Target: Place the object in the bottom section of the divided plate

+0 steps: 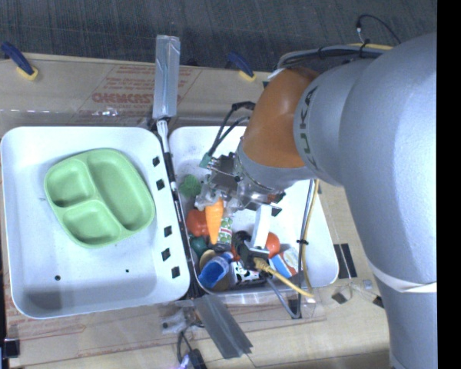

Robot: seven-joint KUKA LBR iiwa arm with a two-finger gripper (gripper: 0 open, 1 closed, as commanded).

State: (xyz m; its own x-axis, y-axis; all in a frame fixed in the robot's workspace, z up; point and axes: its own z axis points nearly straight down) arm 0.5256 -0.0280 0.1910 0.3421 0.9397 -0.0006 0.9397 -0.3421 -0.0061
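The pincer is hanging low in the right bin, and I cannot tell its state because the wrist is covering it. An orange object is lying just below it among crowded toys. The divided plate is waiting well apart to its left. The pincer is risking a wrong grasp, since neighbours are pressing close.
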